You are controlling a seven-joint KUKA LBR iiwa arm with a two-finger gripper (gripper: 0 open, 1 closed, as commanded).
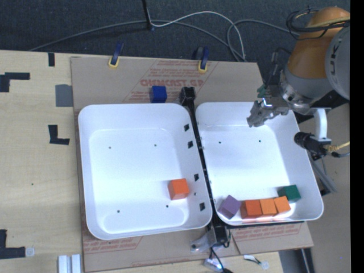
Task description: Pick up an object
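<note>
An orange cube [178, 189] lies in the left bin [96, 124], toward its near right corner. Along the near wall of the right bin [239, 110] sit a purple block [229, 206], a row of orange blocks [265, 207] and a green block [290, 193]. My gripper [259, 116] hangs over the far right part of the right bin, well away from the blocks, with nothing visible between its fingers. Its fingers point down and left and look close together.
A blue cube [158, 93] rests on the cardboard behind the left bin. Black clips [186, 95] join the bins along the middle seam. Cables [187, 19] run across the dark floor at the back. Blue clamps [116, 54] hold the cardboard's far edge.
</note>
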